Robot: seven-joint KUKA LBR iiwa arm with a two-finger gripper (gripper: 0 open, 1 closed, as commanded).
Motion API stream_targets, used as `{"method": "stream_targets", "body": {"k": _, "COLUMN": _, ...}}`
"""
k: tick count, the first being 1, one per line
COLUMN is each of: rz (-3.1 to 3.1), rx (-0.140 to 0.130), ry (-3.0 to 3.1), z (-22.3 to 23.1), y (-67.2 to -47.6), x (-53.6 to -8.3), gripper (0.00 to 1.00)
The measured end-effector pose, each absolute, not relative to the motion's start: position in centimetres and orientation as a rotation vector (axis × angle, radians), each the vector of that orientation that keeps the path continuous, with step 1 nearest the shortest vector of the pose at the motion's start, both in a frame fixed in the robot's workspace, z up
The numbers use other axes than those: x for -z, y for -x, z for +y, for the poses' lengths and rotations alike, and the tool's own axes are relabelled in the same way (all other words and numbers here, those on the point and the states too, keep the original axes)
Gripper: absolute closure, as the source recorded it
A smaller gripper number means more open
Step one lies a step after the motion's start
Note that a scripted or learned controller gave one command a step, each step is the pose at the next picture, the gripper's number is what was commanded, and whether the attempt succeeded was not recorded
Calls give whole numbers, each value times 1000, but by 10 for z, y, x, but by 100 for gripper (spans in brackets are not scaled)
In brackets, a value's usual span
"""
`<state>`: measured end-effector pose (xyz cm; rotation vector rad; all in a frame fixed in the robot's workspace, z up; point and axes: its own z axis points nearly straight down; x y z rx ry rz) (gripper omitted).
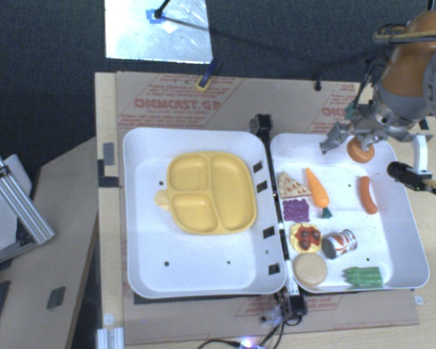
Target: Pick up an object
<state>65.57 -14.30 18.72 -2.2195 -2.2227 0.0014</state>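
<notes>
The arm (414,57), grey with its orange band, reaches in from the right and hangs over the far right corner of the right-hand bin (403,227), with the gripper (363,138) low over a round orange piece (362,150) that looks like a doughnut or orange slice. I cannot tell whether the fingers are apart or together, nor whether anything sits between them, so by my judgement the pick is not yet made: the approach looks done, the closing and lifting are left. The orange piece lies on the bin floor just under the tool, and is the likeliest target. The counter (73,195) is a pale wooden top carrying a printed cardboard sheet (182,100), on which the two white bins stand side by side, touching along a black clipped seam. The left-hand bin (142,260) holds a yellow divided plate (206,193). In the right-hand bin lie, well apart from the tool, a carrot (317,186), a sausage (368,195), a sandwich wedge (292,185), purple grapes (296,209), a small can (339,243) on its side, a green bundle (362,275), a pale round bun (309,269) and a small pizza-like piece (305,236). Beyond the counter is dark carpet with a shiny metal sheet (158,20); at the left stands an aluminium frame (14,195).
</notes>
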Motion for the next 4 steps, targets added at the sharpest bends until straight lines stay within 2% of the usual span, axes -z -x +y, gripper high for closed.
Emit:
{"method": "stream_targets", "body": {"k": 2, "rz": -2225, "rx": -2, "ry": 2215, "z": -135, "y": -656, "x": -95, "gripper": 0}}
{"method": "stream_targets", "body": {"k": 3, "rz": -2226, "rx": -1, "ry": 2216, "z": -135, "y": -657, "x": -87, "gripper": 0}}
{"method": "stream_targets", "body": {"k": 4, "rz": -2233, "rx": -4, "ry": 2223, "z": -138, "y": -659, "x": -101, "gripper": 100}}
